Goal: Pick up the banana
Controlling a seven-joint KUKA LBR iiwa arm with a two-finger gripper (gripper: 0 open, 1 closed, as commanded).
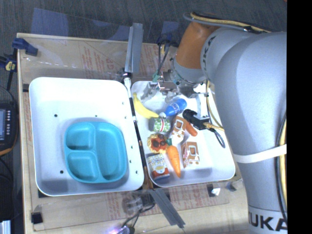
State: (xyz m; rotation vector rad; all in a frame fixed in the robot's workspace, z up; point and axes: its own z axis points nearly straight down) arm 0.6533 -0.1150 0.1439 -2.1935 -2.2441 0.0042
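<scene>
Hovering fingers (163,87) | banana (143,109) just beside, lower left | finger state: cannot tell

banana (142,108) | yellow, curved, unpeeled | lying flat on the bin floor | far-left part of the right bin, along its left wall | far end partly hidden

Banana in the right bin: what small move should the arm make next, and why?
Probably shift the end effector toward the view's left and lower it. The banana lies against the right bin's left wall, beside and below the end effector and not between its fingers. A blue bottle lies close by, so lower carefully.
</scene>
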